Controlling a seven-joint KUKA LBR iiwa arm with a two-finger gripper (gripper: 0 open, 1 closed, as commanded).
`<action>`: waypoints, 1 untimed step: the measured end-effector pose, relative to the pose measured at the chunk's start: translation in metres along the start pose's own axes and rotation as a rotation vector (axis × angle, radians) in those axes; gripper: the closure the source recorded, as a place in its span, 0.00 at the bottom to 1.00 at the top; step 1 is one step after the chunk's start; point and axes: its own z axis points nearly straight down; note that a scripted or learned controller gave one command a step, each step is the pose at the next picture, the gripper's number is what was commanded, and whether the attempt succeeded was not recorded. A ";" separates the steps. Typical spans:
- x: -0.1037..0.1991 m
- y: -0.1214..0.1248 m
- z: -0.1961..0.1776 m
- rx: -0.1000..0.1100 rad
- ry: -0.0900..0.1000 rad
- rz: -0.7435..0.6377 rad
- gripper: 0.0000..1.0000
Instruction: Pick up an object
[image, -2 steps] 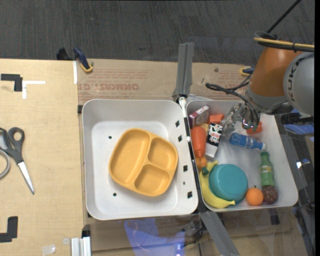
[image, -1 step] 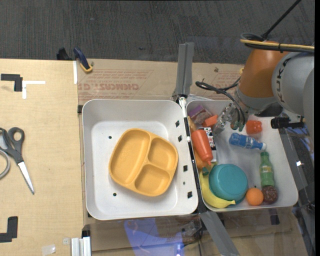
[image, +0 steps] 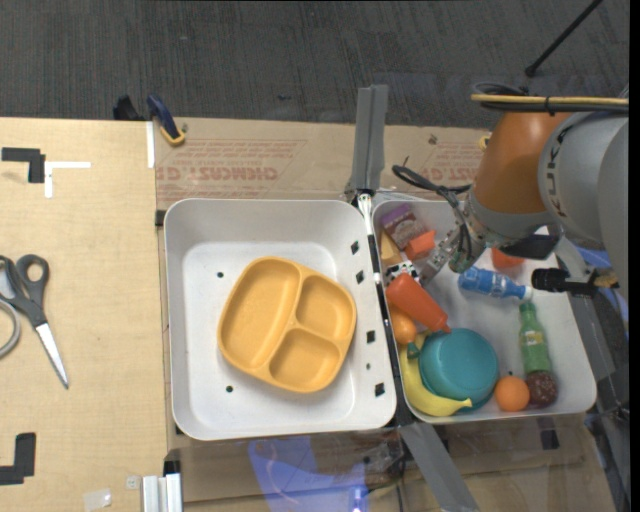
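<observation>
My gripper (image: 448, 256) hangs low over the upper middle of the right bin (image: 580, 400), under the arm's orange band. Just left of it lies an orange block (image: 421, 243), and a purple item (image: 398, 215) sits further back. A blue bottle (image: 492, 284) lies just right of the gripper. Below it an orange-red carrot (image: 418, 302) lies at a slant. I see nothing held in the gripper.
The right bin also holds a teal bowl (image: 459, 365), a banana (image: 430, 397), two small oranges (image: 512, 393), a green bottle (image: 532, 340) and a dark red fruit (image: 543, 387). A yellow divided plate (image: 288, 323) lies in the left bin (image: 190, 300). Scissors (image: 38, 310) rest on the bench at left.
</observation>
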 end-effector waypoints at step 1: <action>-0.008 -0.004 -0.006 -0.002 -0.018 0.008 0.00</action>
